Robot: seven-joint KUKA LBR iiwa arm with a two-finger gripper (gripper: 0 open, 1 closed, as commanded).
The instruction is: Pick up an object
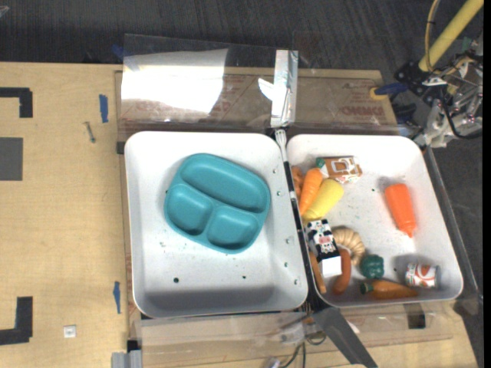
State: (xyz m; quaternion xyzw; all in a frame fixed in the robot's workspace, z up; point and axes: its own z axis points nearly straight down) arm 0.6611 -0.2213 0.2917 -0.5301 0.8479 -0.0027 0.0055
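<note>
Progress, as far as you can judge from the camera view, stands at the start: every object lies loose in a bin and nothing is lifted. As for the gripper, you cannot tell whether it is spread, pressed together or pinching anything, so count no grasp as made. The whole pick is left: choosing a piece, coming down on it, closing and lifting.

Take the pale croissant [354, 242] in the right bin [441, 205] as your landmark. The likely candidates crowd around it. Touching its left side is a black-and-white carton [322, 238]. Just below it lie a reddish sausage [343, 273] and a dark green piece [372, 266], and lower still an orange carrot [393, 288] and a red-and-white can [420, 274]. Above it sit a yellow piece [328, 196] and an orange piece [311, 188], pressed together, with a small printed box [340, 167] beyond them. Up and to its right, well apart from the rest, lies a plump orange piece [400, 208], probably your easiest target. Far to its left, the left bin [146, 205] holds a teal divided plate [218, 202].

Hard to make out: the tangle of cables and a yellow hose [454, 29] far up and right of the croissant runs off the frame. The carton, sausage and a white block [331, 267] overlap against the bin wall, so you cannot see where one ends. The box's print is too small to read.
</note>
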